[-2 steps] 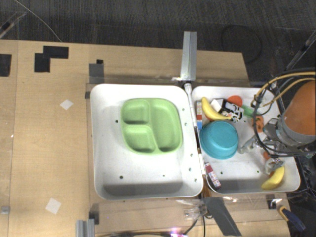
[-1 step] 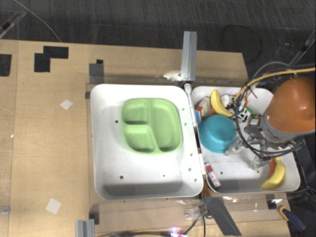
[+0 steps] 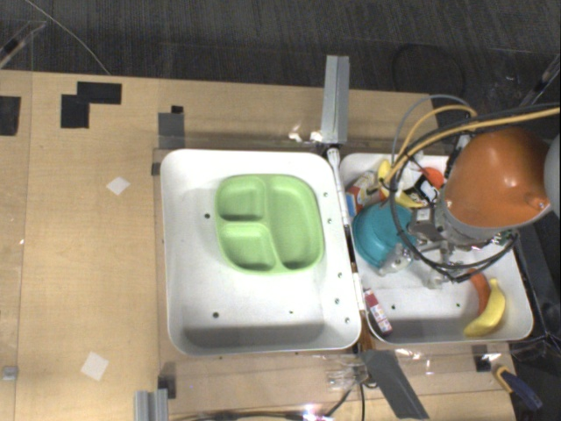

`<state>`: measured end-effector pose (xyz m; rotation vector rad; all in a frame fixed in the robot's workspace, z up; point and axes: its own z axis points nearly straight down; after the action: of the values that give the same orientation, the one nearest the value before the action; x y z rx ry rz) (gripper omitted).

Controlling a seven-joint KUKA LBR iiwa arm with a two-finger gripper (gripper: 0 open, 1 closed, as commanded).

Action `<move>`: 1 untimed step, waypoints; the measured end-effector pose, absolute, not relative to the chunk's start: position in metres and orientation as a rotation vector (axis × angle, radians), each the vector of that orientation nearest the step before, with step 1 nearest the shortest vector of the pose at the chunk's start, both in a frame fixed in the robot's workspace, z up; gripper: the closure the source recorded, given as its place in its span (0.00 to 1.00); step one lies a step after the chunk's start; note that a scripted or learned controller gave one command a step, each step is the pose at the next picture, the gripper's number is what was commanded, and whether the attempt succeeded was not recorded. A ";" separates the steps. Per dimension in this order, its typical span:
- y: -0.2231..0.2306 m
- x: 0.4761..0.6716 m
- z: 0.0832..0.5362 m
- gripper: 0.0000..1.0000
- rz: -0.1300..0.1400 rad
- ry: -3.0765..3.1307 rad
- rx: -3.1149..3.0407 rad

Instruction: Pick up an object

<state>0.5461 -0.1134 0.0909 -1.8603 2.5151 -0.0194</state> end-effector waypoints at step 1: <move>-0.096 0.579 0.090 0.00 -0.013 2.346 -2.078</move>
<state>0.5794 -0.0965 0.0898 -2.0776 2.3458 -0.0129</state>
